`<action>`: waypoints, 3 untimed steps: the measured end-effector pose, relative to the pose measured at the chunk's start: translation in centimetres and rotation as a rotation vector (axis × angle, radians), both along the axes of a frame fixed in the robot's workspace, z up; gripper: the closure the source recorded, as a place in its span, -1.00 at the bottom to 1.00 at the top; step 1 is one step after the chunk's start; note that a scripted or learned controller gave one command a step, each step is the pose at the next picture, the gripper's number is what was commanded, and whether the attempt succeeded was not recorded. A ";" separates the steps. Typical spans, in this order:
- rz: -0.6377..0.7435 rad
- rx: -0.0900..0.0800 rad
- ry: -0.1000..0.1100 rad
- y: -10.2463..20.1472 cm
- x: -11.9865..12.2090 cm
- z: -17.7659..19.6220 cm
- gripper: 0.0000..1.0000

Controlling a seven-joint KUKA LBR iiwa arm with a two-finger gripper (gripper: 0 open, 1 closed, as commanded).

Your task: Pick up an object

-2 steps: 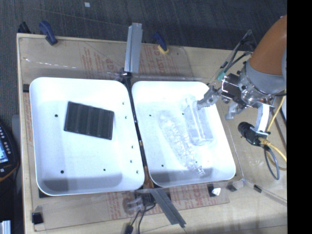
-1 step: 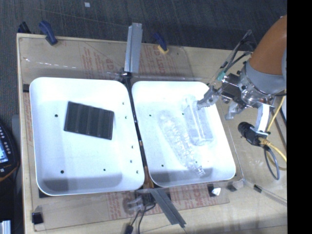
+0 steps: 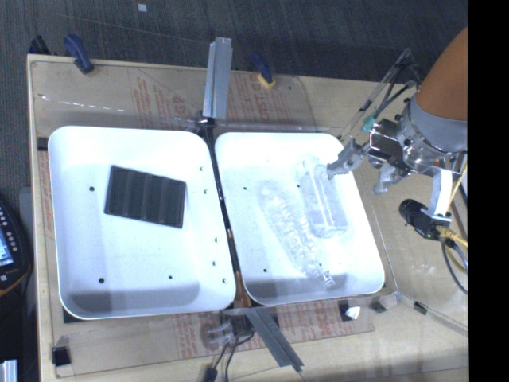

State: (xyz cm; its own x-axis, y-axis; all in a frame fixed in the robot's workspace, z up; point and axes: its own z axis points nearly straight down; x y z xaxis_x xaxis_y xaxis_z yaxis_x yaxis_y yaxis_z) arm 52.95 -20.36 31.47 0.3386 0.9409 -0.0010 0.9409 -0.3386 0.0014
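Resting on a wooden bench (image 3: 334, 102), two white bins (image 3: 79, 146).

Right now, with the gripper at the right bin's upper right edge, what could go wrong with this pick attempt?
1. The clear plastic bottle and clear plastic container in the right bin are transparent against white, so a grasp point may be misjudged.
2. They lie close together, perhaps touching; closing on one could push the other.
3. The gripper sits by the bin's rim, so a descent here may clip the wall.
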 end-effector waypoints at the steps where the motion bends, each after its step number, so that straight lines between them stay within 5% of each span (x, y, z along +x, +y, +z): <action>1: -0.177 0.000 -0.001 1.8 -0.1 2.4 -1.00; 2: 0.258 0.003 0.005 0.7 -5.3 -0.5 -1.00; 3: 0.284 0.001 0.002 -0.3 -5.2 0.8 -1.00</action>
